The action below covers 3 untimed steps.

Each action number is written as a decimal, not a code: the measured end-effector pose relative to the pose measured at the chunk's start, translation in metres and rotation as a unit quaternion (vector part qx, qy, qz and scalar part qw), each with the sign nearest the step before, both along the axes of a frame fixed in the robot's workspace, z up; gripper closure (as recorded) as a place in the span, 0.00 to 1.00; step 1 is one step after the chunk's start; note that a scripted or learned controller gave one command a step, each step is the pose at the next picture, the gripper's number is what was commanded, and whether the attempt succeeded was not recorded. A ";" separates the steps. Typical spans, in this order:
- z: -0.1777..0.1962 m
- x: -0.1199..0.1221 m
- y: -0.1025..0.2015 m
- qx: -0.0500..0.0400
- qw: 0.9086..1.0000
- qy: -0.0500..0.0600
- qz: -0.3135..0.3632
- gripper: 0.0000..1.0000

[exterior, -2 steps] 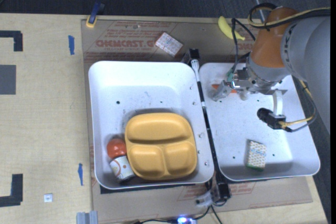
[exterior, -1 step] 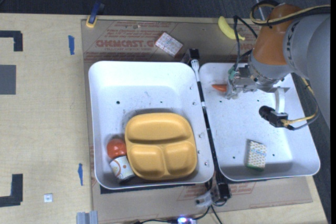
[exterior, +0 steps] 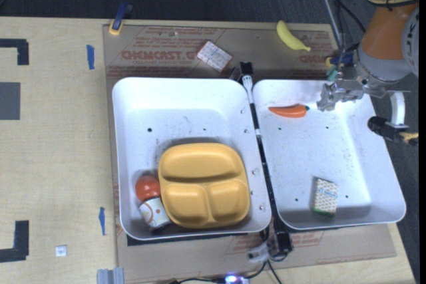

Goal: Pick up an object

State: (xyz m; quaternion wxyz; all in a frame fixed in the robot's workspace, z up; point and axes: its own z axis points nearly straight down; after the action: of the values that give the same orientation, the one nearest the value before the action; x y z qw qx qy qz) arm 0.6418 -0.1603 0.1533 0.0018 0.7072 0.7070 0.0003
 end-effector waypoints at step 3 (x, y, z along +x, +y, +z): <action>-0.048 0.031 0.022 0.001 1.000 -0.008 0.002 1.00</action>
State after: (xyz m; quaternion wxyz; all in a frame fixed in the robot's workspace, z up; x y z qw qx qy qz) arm 0.6732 -0.1383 0.1048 0.0067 0.7057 0.7085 0.0068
